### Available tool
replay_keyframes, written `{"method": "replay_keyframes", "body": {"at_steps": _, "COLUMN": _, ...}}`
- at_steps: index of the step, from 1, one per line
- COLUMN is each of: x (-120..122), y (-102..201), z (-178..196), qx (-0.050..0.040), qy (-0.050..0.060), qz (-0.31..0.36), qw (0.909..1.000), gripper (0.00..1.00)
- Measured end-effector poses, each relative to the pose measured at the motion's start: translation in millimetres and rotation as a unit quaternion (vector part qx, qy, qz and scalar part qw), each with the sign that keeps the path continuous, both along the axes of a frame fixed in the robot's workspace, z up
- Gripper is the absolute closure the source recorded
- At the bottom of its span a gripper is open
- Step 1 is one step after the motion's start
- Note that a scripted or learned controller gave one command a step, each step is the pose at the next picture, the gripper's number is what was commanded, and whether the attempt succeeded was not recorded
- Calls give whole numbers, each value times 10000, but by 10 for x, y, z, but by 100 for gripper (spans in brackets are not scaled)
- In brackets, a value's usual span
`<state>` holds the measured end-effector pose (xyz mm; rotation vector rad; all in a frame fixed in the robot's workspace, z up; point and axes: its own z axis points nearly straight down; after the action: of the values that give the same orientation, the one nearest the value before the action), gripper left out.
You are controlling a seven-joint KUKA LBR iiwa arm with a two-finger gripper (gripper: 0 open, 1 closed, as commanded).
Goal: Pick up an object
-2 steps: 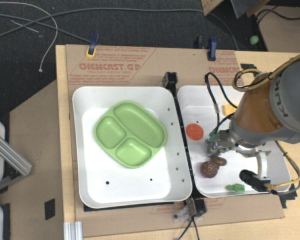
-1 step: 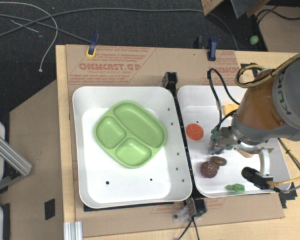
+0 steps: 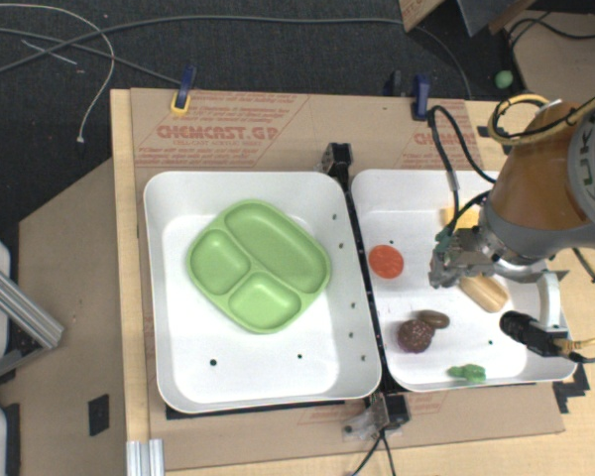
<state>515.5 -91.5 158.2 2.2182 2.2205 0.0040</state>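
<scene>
My claw (image 3: 446, 271) hangs low in the right bin (image 3: 416, 365), toward its right edge; its state — cannot tell; nothing visibly gripped; tan block (image 3: 484, 293) just beside it, orange disc (image 3: 385, 260) near the left wall — pick not yet done.

A cardboard-covered bench (image 3: 278, 127) fills the middle of the frame, printed with red lettering along its top. Two shallow white bins lie on it: the left bin (image 3: 178, 296) centre-left, the right bin (image 3: 416, 201) centre-right, touching along a black divider.
</scene>
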Motion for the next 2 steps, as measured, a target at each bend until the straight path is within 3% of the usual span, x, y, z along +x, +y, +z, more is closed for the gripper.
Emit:
{"method": "replay_keyframes", "body": {"at_steps": 1, "x": 0, "y": 51, "z": 592, "qx": 1, "qy": 15, "qz": 0, "qw": 10000, "gripper": 100}}
{"method": "replay_keyframes", "body": {"at_steps": 2, "x": 9, "y": 52, "z": 948, "qx": 0, "qy": 1, "qz": 0, "qw": 10000, "gripper": 100}}
